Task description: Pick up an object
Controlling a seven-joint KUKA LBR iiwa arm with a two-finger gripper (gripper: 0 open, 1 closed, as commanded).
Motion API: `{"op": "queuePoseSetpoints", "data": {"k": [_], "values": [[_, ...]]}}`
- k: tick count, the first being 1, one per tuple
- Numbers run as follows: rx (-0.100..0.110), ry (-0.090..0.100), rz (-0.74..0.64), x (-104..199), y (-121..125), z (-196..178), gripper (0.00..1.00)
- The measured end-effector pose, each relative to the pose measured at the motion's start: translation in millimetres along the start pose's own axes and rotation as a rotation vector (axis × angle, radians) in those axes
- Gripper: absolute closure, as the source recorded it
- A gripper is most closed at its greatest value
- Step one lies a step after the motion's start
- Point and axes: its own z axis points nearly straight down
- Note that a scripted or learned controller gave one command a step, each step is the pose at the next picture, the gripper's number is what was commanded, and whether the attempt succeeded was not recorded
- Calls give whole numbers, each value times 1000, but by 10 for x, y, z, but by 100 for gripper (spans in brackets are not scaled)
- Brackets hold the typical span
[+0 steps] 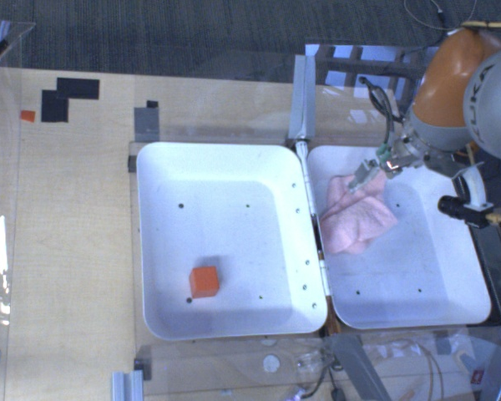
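Note:
A crumpled pink cloth [359, 217] lies in the left half of the right bin [417, 295]. My gripper [374, 172] reaches in from the upper right and sits right at the cloth's upper edge; it looks to be touching the fabric. The grey arm with its orange band [451, 78] rises behind it. A small orange cube [204, 281] rests on the floor of the left bin [225, 190], near the front left corner, far from the gripper.
A metal divider post [300, 98] stands behind the seam between the bins. Black markers [67, 97] and a small orange tag [27, 116] lie on the wooden bench at the far left. Cables and a black fitting [463, 207] hang by the right bin's edge.

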Motion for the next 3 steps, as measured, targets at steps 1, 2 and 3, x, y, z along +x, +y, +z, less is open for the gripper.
{"op": "queuePoseSetpoints", "data": {"k": [1, 2, 3], "values": [[-7, -3, -47, -146, -525, 573, 0], [-11, -3, -50, -143, -497, 470, 100], [-3, -1, 3, -58, 8, -354, 100]]}}
